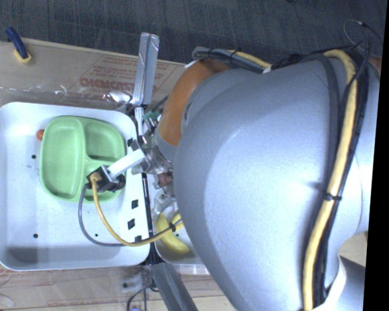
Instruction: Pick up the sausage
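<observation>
2 shallow white bins stand side by side on the tabletop (67, 64), which is faced here with brown board under a clear plastic sheet.

Camera view:

The left bin (14, 238) is seen almost whole. A green plate (63, 158) with 2 compartments lies in its upper half, the larger compartment to the left and the smaller to the upper right.

The sausage (41, 133) shows as a small reddish-orange end at the plate's upper left rim, touching it or just beside it. The plate hides the rest, so how the sausage lies cannot be told.

2 small dark dots mark the bin floor, 1 left of the plate and 1 near the lower left corner.

The arm (266, 177) reaches in from the right and covers nearly all of the right bin (184, 267). Its orange band (174, 113) sits near the upper end of the wall between the 2 bins.

The hand (155, 167) is at that wall, just beside the plate's right rim. It is well apart from the sausage, with the plate between them. Whether the hand is apart or together cannot be told.

A yellow object (169, 235) lies in the right bin, next to the lower edge of the arm.

A grey metal bar (146, 67) stands at the top of the dividing wall.

A blue and yellow clamp (17, 43) grips the board's upper left corner.
</observation>
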You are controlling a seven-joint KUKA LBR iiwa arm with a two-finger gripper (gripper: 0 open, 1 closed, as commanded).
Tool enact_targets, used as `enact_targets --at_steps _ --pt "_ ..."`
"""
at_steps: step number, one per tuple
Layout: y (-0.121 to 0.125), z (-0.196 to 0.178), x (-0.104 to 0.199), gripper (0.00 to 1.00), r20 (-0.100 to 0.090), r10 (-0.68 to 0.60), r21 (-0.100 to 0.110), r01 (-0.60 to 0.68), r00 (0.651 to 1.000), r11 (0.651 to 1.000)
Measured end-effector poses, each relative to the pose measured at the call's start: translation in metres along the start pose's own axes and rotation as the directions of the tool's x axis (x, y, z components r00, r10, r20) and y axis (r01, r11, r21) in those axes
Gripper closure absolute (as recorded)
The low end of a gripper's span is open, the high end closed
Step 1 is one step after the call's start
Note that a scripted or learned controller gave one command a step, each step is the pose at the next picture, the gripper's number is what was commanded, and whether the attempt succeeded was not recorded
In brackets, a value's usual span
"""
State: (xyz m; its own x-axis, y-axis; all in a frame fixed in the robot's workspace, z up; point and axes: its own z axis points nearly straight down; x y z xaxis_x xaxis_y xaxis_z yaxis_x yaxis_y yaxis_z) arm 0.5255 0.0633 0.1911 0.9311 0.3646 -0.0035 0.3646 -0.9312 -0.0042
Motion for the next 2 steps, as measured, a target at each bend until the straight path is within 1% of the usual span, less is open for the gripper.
enact_targets --at_steps 1,2 --pt "0.065 0.001 -0.03 0.0 0.003 -0.023 0.002 0.023 1.0 1.0" --pt "0.123 0.001 -0.072 0.0 0.001 -0.015 0.002 0.015 1.0 1.0"
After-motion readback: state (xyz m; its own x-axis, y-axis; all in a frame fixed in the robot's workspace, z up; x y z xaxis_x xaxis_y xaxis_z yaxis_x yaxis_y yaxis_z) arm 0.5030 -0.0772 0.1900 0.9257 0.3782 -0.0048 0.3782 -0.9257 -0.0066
